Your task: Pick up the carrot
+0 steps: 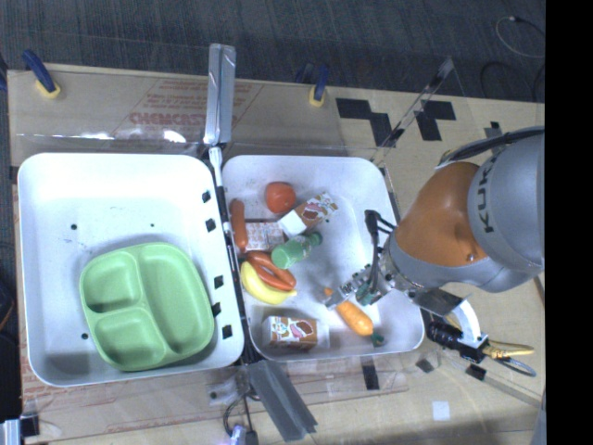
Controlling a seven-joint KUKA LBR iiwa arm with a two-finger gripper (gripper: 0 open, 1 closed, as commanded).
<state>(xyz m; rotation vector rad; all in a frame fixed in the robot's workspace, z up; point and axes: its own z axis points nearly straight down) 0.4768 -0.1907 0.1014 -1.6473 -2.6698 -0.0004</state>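
The tabletop (482,119) is pale wood-coloured board, printed with red lettering at the upper left and black square marks at the upper right. Blue clamps (41,74) grip its far edge, and beyond it lies dark carpeted floor (306,17). 2 shallow white bins sit side by side, parted by a grey metal strip (220,91).

The left bin (56,184) holds a green tray (145,306) with 3 compartments, lying toward the near side.

The right bin (366,179) holds the clutter. The carrot (355,318) lies in its near right part, orange and slanted, with a small green bit just beyond its lower end. A small boxed packet (292,332) sits to its left near the front wall. Further left are a banana (264,288) with a red-orange item on it, a green bottle (295,249), a sausage (239,223) along the left wall, a tomato (280,197) and a wrapped snack (318,210).

The grey arm with its orange band (445,225) reaches in from the right. The claw (363,287) is low in the bin, just above the carrot's upper end and close to touching it. I cannot tell how far it is open, nor whether it has hold of anything.
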